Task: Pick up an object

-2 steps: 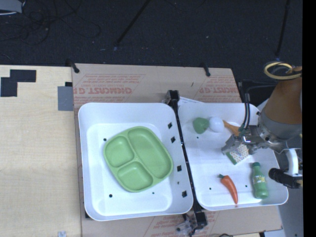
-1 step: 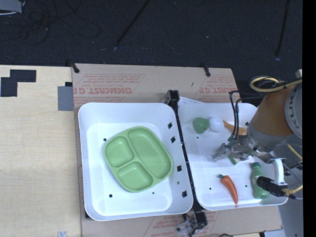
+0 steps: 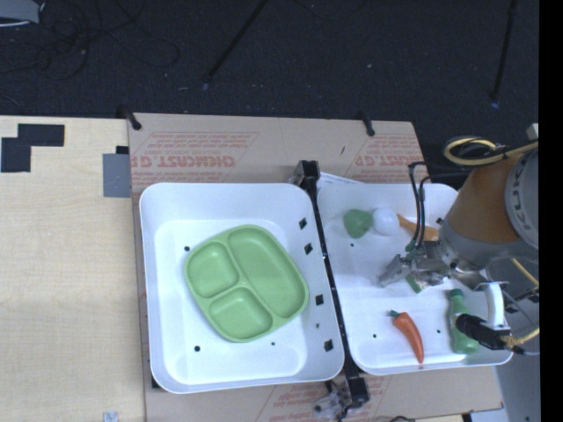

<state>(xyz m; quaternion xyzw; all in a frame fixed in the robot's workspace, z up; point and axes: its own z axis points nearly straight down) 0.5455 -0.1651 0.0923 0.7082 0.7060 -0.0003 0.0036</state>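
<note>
Overhead, the gripper (image 3: 406, 271) hangs low in the right bin (image 3: 369, 359), its open-or-closed state unclear. The chili pepper (image 3: 408, 334) lies just below it toward the near rim, long axis slightly slanted.

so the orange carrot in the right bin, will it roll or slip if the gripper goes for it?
The carrot lies flat on the right bin floor, apart from other items. Its tapered, rounded body would probably roll sideways or pivot when nudged. It looks like smooth, glossy toy plastic, so likely light, stiff and somewhat slippery. The gripper sits above it in the view, beside the white ball.
</note>
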